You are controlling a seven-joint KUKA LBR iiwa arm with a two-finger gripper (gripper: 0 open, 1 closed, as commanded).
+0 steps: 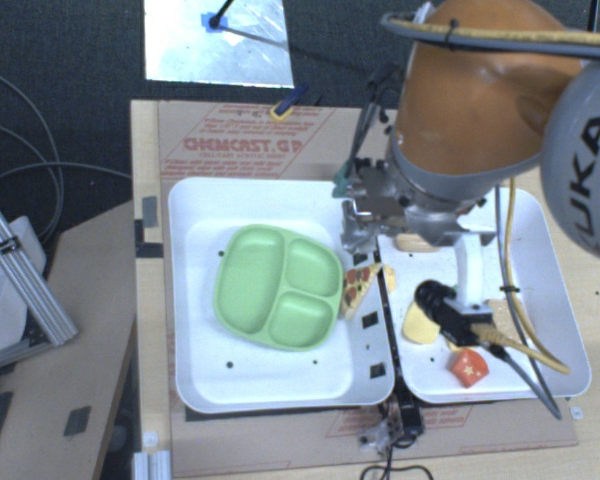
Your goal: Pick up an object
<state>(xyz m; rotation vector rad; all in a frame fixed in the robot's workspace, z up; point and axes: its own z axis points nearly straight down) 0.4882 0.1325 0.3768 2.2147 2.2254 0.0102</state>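
The arm's orange and grey bulk covers the far end of the right bin and runs off the top and right of the view. The gripper hangs low over the divide between the bins, dark and cluttered; whether it is apart or together cannot be told, and nothing is seen held in it. Just below it a wedge, orange and yellow, lies at the left bin's right edge, close beside the green plate. In the right bin a beige piece is half hidden under the wrist, and a yellow lump and a red piece lie nearer the front
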